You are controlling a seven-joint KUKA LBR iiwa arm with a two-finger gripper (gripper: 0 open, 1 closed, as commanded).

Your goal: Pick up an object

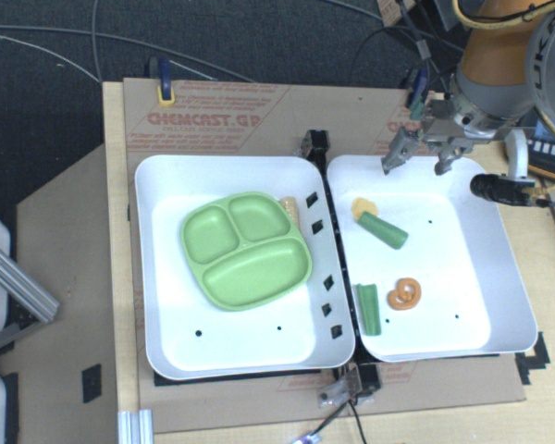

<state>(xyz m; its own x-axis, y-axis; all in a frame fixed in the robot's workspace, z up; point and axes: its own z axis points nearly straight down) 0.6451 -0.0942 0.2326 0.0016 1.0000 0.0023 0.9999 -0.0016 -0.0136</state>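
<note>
**A:** White plastic all round, so what's actually seen in there, going left to right?

**B:** On the far left a bit of metal rail is cut off by the frame. The two bins are set on a brown board with red lettering printed on it. In the left bin a green divided plate is laid flat, three compartments, tilted a little. A small tan thing is tucked against its upper right edge, too hidden to be identified. A row of black clips is seen down the seam where the bins meet.

**A:** And the right bin?

**B:** In the right bin four things are found. A green block is lying near the left wall, lengthwise. Just beside it an orange spiral piece is seen. Further up, a green cylinder is lying at a slant, and a small yellow piece is touching its upper end.

**A:** Gripper?

**B:** The gripper is hung over the top rim of the right bin, well apart from all four objects. Its fingers are spread wide and nothing is held between them
</note>
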